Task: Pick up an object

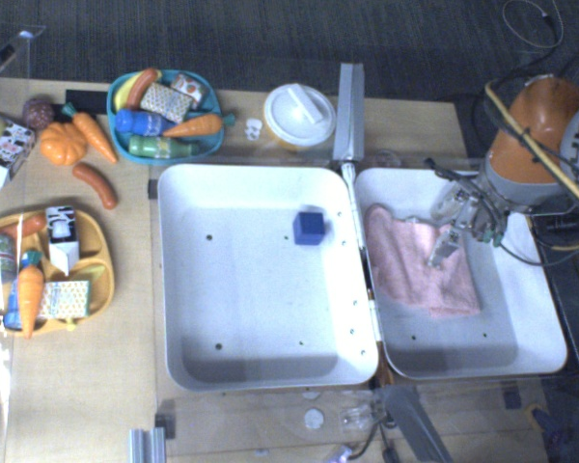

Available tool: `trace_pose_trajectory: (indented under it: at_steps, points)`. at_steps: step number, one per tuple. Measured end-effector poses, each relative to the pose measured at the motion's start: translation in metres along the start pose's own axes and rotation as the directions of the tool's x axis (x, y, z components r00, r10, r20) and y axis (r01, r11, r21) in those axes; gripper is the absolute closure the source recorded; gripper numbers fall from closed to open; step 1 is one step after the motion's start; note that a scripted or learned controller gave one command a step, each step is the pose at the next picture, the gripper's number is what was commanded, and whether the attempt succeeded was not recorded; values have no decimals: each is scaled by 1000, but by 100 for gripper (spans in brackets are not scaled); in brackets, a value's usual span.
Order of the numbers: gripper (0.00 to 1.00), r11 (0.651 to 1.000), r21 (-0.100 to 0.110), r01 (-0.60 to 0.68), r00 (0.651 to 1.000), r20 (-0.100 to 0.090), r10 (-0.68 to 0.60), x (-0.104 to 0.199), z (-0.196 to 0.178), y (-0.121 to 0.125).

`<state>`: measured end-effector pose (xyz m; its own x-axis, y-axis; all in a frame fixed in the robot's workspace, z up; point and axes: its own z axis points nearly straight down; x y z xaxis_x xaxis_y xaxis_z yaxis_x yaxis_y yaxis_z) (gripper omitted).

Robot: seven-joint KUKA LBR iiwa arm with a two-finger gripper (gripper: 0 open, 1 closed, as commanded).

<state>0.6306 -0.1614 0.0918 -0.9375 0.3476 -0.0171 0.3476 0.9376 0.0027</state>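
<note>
Pincer [451, 231] over pink cloth [420, 263], right bin [531, 340]

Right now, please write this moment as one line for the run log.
arm: over right bin | gripper: above pink cloth, nothing seen held | blue cube: in left bin, untouched | step: pick not yet done

A cube [310, 227] sits in the left bin [222, 355], a cloth [415, 270] in the right bin [521, 345] beside it

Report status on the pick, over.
Gripper low over pink cloth in right bin, nothing seen between its fingers. Blue cube alone in left bin. No obstruction near gripper.
</note>
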Motion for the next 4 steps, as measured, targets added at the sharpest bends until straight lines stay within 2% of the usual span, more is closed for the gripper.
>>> trace_pose_trajectory:
  at_steps: [1,2,3,4]
  points:
    - [0,988,4,-152,988,-29,152,-42,4,-28]
    - [0,1000,12,-20,1000,-18,20,-34,3,-8]
    - [0,999,8,-32,999,-12,32,-30,3,-4]
    - [100,1000,1,-31,1000,2,31,-34,-12,0]
